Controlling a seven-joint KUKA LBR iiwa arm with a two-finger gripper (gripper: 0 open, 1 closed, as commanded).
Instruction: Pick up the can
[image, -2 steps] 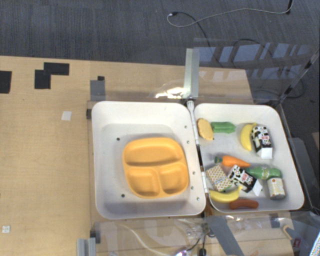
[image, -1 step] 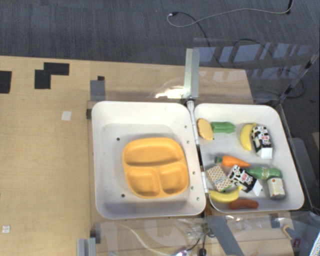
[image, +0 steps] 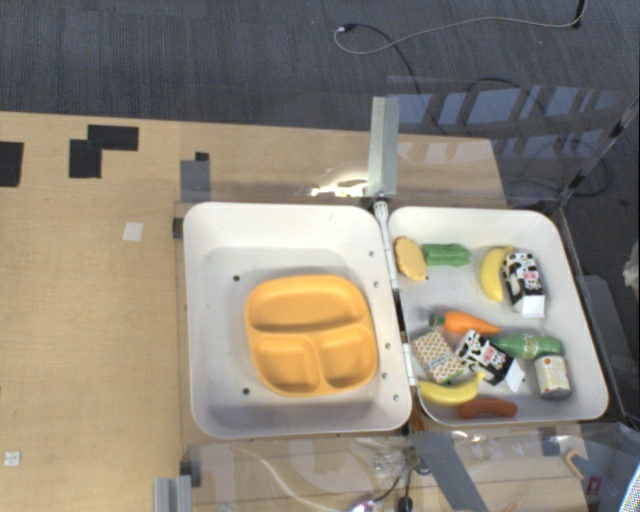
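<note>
Orange divided tray (image: 308, 335); white bins (image: 215, 400); yellow bananas (image: 490, 274); black-and-white cow-print cartons (image: 521, 277); orange carrot (image: 468, 323); green bottle (image: 530, 346)

I am seeing two white bins sitting side by side on the worktop (image: 90, 330). The left bin (image: 215, 250) is holding an orange divided tray (image: 310, 335). The right bin (image: 560, 255) is holding toy food: the can (image: 552, 377) is standing by its lower right corner, touching a green bottle (image: 527, 347), with a banana (image: 447, 391) lying near the lower edge.

a pale grey sliver (image: 633, 268) at the right edge; cannot tell what.
</note>
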